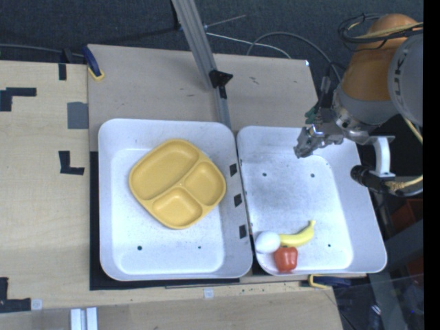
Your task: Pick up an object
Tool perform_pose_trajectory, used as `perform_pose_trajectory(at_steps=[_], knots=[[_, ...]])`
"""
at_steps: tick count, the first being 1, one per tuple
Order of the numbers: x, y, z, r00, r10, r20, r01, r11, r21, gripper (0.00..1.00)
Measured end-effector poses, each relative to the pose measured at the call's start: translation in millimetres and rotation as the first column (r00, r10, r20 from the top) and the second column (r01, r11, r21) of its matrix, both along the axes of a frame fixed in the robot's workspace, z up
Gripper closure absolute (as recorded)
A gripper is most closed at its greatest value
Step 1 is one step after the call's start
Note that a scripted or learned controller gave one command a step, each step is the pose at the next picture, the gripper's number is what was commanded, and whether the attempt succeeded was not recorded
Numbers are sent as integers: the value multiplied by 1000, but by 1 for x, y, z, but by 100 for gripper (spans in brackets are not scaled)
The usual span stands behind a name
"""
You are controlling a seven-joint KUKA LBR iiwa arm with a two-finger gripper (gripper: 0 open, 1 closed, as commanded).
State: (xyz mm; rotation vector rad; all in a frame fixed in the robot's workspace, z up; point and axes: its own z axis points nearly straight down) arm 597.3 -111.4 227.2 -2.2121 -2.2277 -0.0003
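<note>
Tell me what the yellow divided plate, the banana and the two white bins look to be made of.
Yellow three-compartment plate: likely moulded plastic, with even colour and a soft sheen. Small yellow banana: probably a plastic toy, uniformly coloured and smooth. Left white bin and right white bin: seemingly thin formed plastic with rounded rims; the right one's floor looks scuffed grey.

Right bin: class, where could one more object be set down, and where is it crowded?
The right bin has bare floor through its middle and far half, between the gripper above its far edge and the items below. Its near-left corner is crowded: white egg, banana and red pepper sit clustered.
</note>
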Motion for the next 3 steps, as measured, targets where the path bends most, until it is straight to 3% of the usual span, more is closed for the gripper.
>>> perform_pose_trajectory(at_steps=[1,2,3], knots=[[6,52,6,1000,1,1,-1,1000,0,100],[2,107,-6,1000,0,-2,0,1000,0,100],[-9,162,4,1000,1,0,-1,1000,1,100]])
